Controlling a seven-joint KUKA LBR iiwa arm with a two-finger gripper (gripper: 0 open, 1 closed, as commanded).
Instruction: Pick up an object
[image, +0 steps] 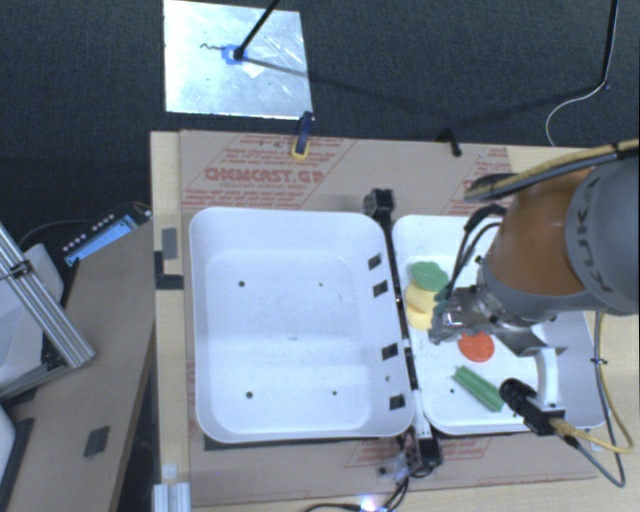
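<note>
- A table (330, 160) topped with printed cardboard carries two shallow white bins side by side.
- The left bin (290, 320) sits at centre.
- The right bin (440, 425) holds four small objects near its left wall: a green round piece (429, 274), a yellow piece (418, 303) just below it, an orange disc (477, 347), and a green stick (478, 388) lying at a slant.
- The end effector (450, 322) hangs beside the yellow piece; whether it is apart or together cannot be told.
- The grey, orange-banded arm (560, 250) covers the bin's right side.

Single fixed camera above bench (170, 300), slanted down, both bins (290, 325) framed.
</note>
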